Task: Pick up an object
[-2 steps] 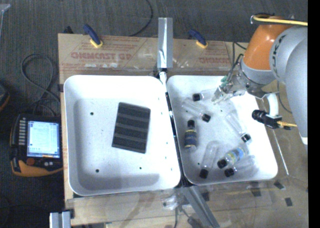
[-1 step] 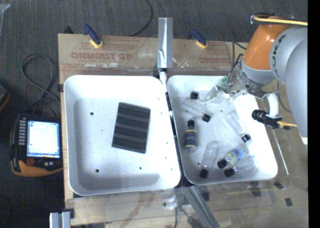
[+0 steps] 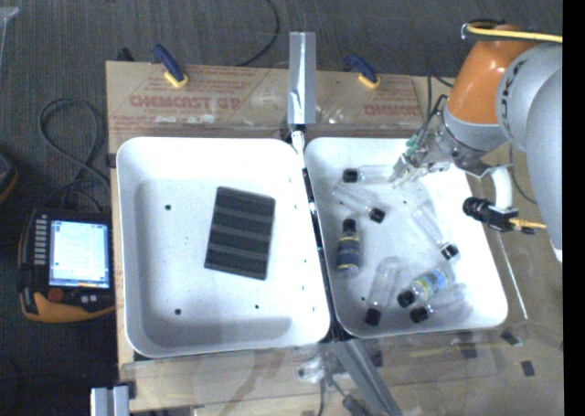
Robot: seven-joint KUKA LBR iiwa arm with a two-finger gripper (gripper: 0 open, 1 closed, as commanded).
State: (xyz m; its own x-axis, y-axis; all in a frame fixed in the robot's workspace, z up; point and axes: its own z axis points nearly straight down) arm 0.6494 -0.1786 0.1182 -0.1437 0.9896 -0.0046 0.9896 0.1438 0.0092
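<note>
I see the pincer (image 3: 409,165) low over the right bin (image 3: 475,314), near clear bottles (image 3: 430,284); I cannot tell its state. A black block (image 3: 240,232) lies in the left bin (image 3: 146,314).

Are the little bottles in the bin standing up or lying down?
Lying down. The clear bottles in the right bin rest on their sides, black caps pointing different ways. None looks upright.

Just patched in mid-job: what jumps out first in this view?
The grey arm with its orange band reaches in from the right, its gripper low over the right bin's far corner. That bin holds a scatter of clear black-capped bottles. A dark ribbed slab lies alone in the left bin.
</note>
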